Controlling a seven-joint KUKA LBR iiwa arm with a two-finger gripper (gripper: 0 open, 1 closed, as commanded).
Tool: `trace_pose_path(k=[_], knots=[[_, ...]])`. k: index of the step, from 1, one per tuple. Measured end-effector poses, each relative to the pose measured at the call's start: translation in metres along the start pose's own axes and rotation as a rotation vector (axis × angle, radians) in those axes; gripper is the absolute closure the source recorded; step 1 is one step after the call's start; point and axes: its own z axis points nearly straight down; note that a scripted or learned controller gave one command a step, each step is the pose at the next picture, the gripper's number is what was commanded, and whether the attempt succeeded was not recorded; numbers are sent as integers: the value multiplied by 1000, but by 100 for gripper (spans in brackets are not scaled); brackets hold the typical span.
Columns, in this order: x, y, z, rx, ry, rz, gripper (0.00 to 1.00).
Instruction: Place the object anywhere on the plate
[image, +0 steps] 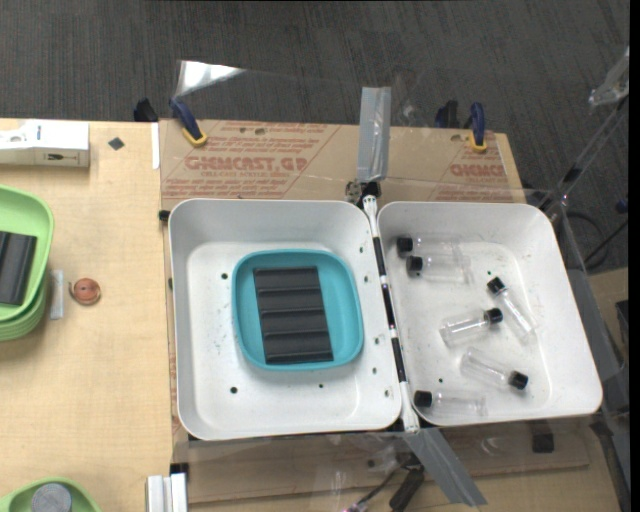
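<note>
Bright, even overhead light; soft shadows; slightly grainy, mostly sharp

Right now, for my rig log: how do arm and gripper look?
I cannot judge their colour, cables or markings here. The view looks down on the white left bin with a teal plate, and the right bin with clear black-capped vials.

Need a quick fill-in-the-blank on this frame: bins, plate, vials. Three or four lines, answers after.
1. The teal plate sits in the ____ bin.
2. The clear vials lie in the right bin, and each has a ____ cap.
3. A dark ridged block lies on the ____.
4. The number of vials on the plate is ____.

Answers: left; black; plate; zero
</note>
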Motion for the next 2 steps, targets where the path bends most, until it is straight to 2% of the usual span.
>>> trace_pose_path(k=[2], knots=[[0,0,0,0,0,0,0]])
